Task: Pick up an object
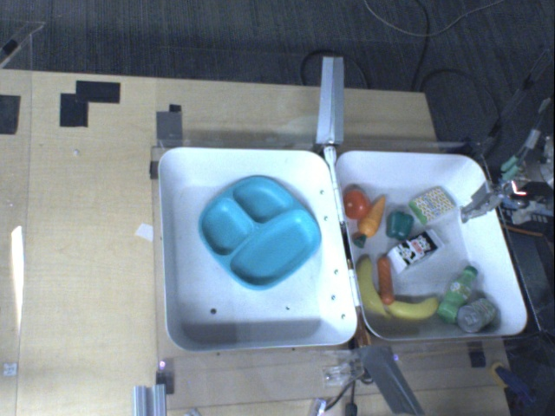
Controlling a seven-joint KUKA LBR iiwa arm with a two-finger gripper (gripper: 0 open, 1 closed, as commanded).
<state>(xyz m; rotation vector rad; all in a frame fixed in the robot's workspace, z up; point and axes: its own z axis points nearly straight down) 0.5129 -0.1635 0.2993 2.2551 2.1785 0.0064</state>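
The right bin [503, 258] is crowded: a banana [390, 303], a carrot [373, 217], a tomato [354, 202], a small milk carton [414, 251], a green bottle [457, 293] and a can [475, 315] lie close together, so a descent could well clip a neighbour or pinch two things at once and come up bare. The gripper [482, 203] sits at the bin's right rim, near a pale patterned box [432, 204], holding nothing visible. Whether the jaws are wide or narrow I cannot tell.
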